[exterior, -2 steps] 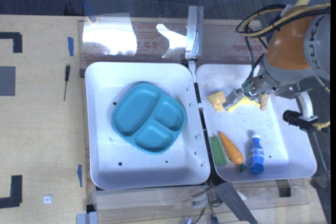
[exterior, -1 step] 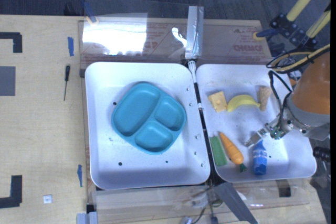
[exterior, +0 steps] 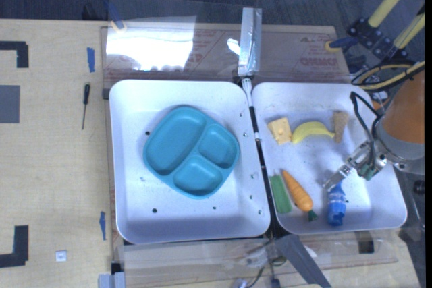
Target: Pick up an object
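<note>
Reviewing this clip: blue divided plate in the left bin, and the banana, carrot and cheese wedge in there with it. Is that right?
Not quite. The camera view shows the blue divided plate in the left bin, but the banana, carrot and cheese wedge lie in the right bin.

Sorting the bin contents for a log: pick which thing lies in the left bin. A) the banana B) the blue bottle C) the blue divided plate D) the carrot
C: the blue divided plate lies in the left bin, while the banana, carrot and blue bottle lie in the right bin.
</note>
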`<state>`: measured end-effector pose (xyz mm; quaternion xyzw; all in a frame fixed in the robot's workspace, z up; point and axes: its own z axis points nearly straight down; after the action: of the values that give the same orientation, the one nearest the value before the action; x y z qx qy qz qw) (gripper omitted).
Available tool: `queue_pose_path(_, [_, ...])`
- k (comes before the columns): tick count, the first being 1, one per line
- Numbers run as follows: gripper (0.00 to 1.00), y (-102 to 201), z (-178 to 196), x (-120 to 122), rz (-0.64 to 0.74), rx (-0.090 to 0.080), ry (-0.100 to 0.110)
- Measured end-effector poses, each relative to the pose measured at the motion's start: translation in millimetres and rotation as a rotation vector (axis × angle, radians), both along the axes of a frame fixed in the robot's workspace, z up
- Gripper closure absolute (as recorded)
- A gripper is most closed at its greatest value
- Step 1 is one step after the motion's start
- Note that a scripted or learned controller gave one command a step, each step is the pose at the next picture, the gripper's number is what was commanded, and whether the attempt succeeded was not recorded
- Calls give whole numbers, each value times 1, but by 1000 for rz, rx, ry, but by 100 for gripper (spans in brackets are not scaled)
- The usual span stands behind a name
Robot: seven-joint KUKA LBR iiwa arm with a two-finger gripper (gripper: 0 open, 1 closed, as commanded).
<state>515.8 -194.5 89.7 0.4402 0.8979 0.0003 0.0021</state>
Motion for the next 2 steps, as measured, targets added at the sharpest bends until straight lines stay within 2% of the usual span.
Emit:
queue_pose_path(1, [0, 55, 4, -33, -119, 4, 5])
queue_pose_path(2, [100, 54, 14, -32, -123, 3, 1])
